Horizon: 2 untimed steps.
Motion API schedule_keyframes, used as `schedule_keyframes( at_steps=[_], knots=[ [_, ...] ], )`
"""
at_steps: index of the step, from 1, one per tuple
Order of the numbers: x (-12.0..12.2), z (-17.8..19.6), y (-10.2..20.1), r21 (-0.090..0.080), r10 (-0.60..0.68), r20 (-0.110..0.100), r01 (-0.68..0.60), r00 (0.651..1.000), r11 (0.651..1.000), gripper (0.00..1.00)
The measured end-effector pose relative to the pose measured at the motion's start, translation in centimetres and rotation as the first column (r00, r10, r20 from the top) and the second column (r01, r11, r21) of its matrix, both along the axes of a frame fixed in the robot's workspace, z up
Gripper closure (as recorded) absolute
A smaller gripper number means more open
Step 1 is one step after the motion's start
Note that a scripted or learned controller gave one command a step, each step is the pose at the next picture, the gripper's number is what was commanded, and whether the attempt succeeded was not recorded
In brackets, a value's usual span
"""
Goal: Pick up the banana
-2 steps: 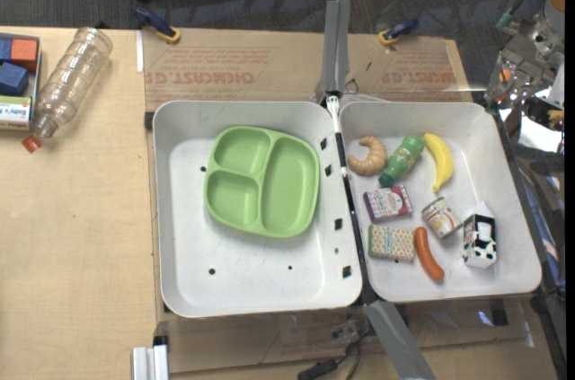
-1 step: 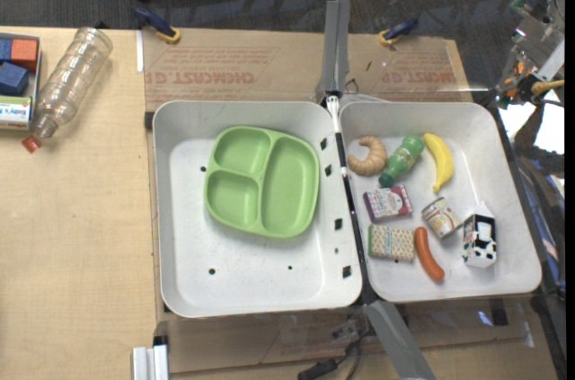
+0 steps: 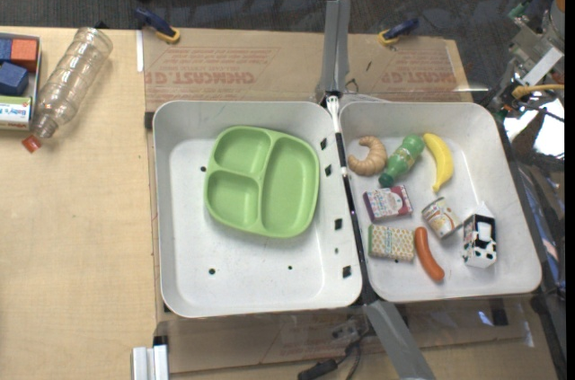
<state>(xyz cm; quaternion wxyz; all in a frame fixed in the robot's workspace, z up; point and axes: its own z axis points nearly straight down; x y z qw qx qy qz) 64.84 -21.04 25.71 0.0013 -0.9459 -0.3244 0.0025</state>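
A yellow banana (image 3: 439, 159) lies in the right bin (image 3: 512, 190), near its back, curving from upper left to lower right. Just to its left a green bottle (image 3: 402, 159) lies at a slant, almost touching it.
In the right bin lie also a croissant (image 3: 368, 154), a pink packet (image 3: 388, 204), a patterned packet (image 3: 392, 242), a small can (image 3: 438, 216), an orange sausage (image 3: 429, 254) and a black-and-white carton (image 3: 481, 241). A green divided plate (image 3: 263, 181) sits in the left bin (image 3: 180, 216). A plastic bottle (image 3: 70, 77) lies on the bench.
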Motion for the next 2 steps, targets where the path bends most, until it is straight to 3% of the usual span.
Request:
schedule_keyframes(
  at_steps=[1,2],
  knots=[
    [-0.8,2.6,-0.2,-0.001,-0.174,0.002,0.174,0.985,0.985,1.0],
    [-4.2,0.9,-1.2,-0.001,-0.246,0.0,0.246,0.969,0.969,1.0]
  ],
)
